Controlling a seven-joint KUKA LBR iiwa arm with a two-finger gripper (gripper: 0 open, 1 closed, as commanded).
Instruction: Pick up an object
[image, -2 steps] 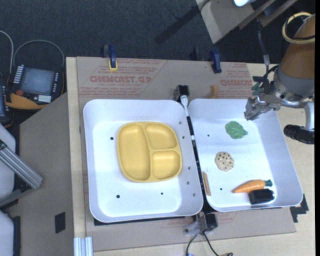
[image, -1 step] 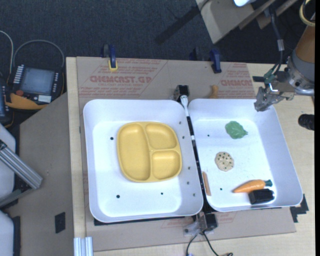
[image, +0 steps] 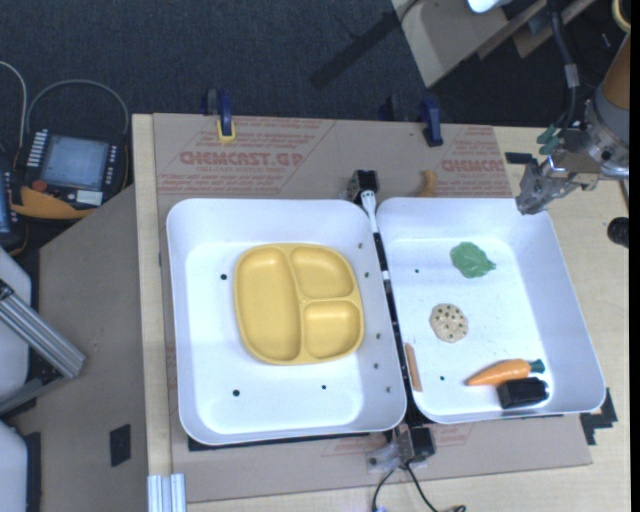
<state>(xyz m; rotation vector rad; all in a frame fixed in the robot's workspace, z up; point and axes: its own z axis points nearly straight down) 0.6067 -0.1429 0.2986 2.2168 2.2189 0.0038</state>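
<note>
Four candidates for picking, all lying in the right bin (image: 574, 318), none lifted. Chocolate-chip cookie (image: 449, 322) near the bin's middle, flat on the floor. Green leafy piece (image: 471, 260), probably toy lettuce, toward the far edge, well apart from the cookie. Toy carrot (image: 497, 372) by the near edge, pointing left, leafy end touching or just beside a black block (image: 523, 393) tucked into the near right corner.

Gripper (image: 535, 192) hanging over the far right corner of that bin, apparently raised above the rim rather than down among the pieces, and well apart from every one of them. Spread or pressed together: cannot tell at this slant. Nothing seen gripped.

Left bin (image: 200, 300) carrying a yellow divided plate (image: 298, 302) at its middle.

Judged from this: task barely begun. No approach made to any piece, no contact, no lift. All left to do: choosing a target, moving over it, descending, closing, raising. Lettuce piece nearest the gripper, so likely the shortest reach.
</note>
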